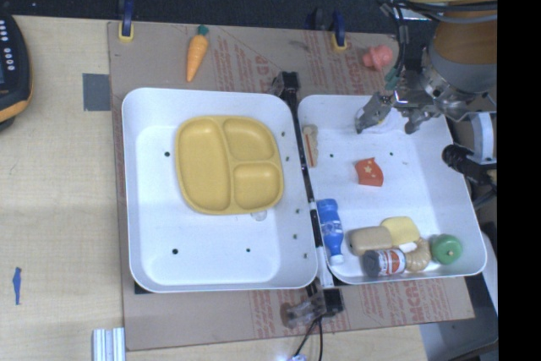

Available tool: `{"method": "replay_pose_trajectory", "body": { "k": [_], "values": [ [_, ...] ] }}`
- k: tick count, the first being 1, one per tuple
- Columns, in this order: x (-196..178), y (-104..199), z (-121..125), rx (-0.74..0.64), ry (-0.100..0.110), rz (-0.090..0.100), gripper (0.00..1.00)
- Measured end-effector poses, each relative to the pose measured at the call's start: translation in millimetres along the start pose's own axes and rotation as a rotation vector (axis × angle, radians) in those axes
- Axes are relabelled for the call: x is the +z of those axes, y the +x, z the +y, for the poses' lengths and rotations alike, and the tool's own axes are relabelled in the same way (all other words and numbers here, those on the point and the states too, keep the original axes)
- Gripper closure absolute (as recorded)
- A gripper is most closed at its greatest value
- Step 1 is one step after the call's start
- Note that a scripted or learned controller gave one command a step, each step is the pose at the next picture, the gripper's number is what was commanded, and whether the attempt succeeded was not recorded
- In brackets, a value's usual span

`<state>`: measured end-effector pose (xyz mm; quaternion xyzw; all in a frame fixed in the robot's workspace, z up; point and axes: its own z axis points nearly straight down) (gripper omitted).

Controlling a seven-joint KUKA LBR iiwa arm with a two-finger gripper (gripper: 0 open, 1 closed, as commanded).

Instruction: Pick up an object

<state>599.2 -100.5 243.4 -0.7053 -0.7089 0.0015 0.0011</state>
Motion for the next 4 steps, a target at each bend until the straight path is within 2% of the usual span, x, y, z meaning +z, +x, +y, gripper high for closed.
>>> {"method": "replay_pose_trajectory", "body": {
  "k": [1,2,3,4],
  "values": [
    [135.5,-36.9,6.8,0.003,0.013,0.0,0.0],
    [153.0,-27.0,-7.4,0.003,0.004,0.001,0.0],
    [140.5,-28.4,-5.8,0.004,0.001,-0.001,1.0],
    [46.6,13.6,-67.1,-0.001,-0.004,0.003,1.0]
  ]
}}
